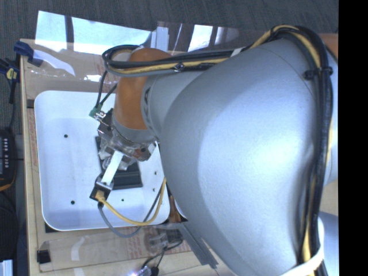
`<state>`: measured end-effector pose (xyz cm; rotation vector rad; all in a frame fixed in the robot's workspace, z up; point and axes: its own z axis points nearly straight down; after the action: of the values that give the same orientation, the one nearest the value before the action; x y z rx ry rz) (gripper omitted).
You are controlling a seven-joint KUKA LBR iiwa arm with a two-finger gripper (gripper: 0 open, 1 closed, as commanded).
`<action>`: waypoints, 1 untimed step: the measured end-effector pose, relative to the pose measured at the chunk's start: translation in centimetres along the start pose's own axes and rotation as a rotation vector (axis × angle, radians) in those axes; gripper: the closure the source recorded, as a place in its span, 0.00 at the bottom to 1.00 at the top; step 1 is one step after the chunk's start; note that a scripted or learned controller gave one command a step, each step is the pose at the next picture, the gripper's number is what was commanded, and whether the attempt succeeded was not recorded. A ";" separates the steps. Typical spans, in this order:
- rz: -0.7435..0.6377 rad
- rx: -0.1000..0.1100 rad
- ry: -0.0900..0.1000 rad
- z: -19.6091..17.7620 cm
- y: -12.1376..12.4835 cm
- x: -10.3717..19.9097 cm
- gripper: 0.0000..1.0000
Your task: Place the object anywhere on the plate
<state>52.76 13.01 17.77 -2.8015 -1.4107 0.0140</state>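
A: What sits closest to the lens?

B: The grey arm (pixel 247 154). Its broad shell covers the right and middle of the frame, coming in from the right edge. A bundle of black and yellow cables (pixel 172 65) runs along its upper side.

A: And the object for the task?

B: A dark flat object (pixel 129 178) lies on the floor of the white bin (pixel 63 154), in the lower middle of the frame, towards that bin's right side. I cannot tell for sure that it is the task's thing.

A: Where are the jaws?

B: Right over it, at the end of the wrist, slanting down to the lower left. Whether the jaws are open or closed I cannot tell, nor whether they have hold of anything; the dark object is partly hidden by them.

A: What is around that?

B: Above the wrist the orange band (pixel 129 105) shows, in the upper middle. A yellow cable (pixel 129 217) loops from the wrist's lower tip across the bin's lower edge. The bin fills the left half and rests on the bench (pixel 75 249), whose brown surface shows along the bottom left.
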 end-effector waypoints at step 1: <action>0.112 -0.002 0.001 3.5 5.9 1.3 1.00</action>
<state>58.23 10.54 14.23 -2.8776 -1.2524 0.0116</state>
